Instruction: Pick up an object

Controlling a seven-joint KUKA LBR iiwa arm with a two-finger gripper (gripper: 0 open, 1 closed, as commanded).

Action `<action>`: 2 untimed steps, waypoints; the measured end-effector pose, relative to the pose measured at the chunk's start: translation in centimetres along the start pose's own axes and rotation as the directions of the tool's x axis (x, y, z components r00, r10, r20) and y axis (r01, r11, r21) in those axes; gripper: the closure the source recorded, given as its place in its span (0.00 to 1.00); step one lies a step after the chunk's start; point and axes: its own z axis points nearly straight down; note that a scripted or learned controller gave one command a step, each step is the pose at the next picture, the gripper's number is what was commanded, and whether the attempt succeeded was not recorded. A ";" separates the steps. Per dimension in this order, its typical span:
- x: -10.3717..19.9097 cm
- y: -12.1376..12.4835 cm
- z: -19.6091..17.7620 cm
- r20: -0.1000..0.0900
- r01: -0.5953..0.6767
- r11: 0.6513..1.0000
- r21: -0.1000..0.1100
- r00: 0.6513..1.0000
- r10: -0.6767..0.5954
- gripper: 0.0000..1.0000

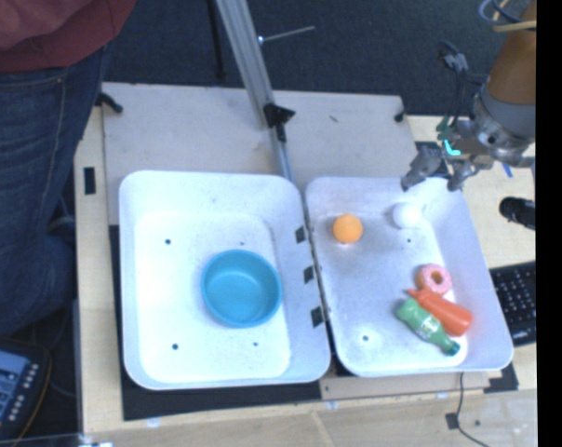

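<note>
Gripper above the right bin's far corner.
Our gripper (pixel 436 170) hovers, fingers spread and empty; the white ball (pixel 407 215) lies nearest, just below-left of them.

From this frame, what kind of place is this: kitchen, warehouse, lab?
Most likely a robotics lab bench: two white bins side by side, toy food such as a carrot and an orange ball, and a keyboard beside them.

A robotics lab: 2 white bins (pixel 137 250), keyboard (pixel 515 298), camera pole (pixel 248 54).
</note>
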 end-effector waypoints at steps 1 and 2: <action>0.0 0.1 -0.4 0.001 0.001 1.000 -0.006 1.000 -0.001 0.00; -0.3 -0.4 3.9 0.003 -0.005 1.000 -0.003 1.000 0.005 0.00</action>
